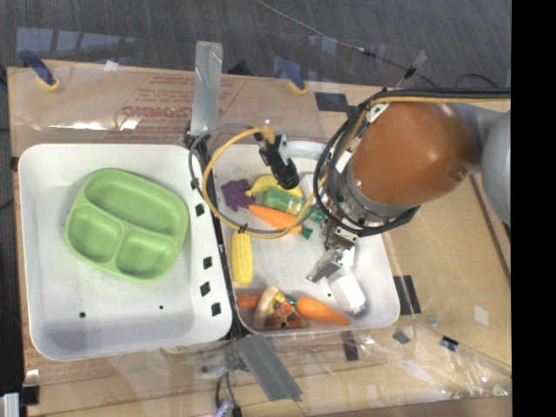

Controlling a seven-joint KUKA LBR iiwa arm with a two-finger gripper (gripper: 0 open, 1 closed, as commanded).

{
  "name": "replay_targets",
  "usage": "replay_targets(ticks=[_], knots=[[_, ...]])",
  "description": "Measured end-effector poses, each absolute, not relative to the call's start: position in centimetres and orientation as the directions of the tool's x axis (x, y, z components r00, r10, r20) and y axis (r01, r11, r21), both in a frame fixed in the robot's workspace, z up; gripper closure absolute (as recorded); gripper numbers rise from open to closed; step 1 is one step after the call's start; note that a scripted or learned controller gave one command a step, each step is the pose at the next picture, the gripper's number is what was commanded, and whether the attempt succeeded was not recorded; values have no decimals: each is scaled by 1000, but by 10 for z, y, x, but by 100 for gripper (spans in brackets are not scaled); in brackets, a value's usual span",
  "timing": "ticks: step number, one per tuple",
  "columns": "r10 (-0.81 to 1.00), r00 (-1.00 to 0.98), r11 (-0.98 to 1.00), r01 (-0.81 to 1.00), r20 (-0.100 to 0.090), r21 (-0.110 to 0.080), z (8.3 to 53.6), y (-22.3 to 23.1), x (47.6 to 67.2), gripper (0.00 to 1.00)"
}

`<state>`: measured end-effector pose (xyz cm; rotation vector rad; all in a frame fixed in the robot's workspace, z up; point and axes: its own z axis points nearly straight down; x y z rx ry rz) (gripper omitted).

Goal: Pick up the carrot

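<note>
Two orange carrots lie in the right bin (382, 268). One carrot (273, 216) lies slantwise in the middle, under a green and yellow item. The other carrot (322, 311) rests by the near wall, beside a pizza slice toy (276, 309). My gripper (328, 264) hangs below the orange wrist band (413, 153), over the right part of the bin. It stands between the two carrots and touches neither. Nothing shows in its grasp.
The right bin also holds a corn cob (241, 256), a purple toy (234, 194), a banana (265, 183), a green item (282, 200) and a white block (348, 292). Black cables loop over its far side. A green divided plate (128, 225) sits in the left bin (43, 320).
</note>
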<state>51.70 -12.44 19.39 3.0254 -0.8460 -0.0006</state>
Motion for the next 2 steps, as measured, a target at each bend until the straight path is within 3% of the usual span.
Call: replay_targets(ticks=[1, 2], knots=[[-714, 700, -700, -714, -10, 6, 93, -120, 549, 0], [-427, 904, -904, -427, -6, -1, 90, -94, 567, 0]])
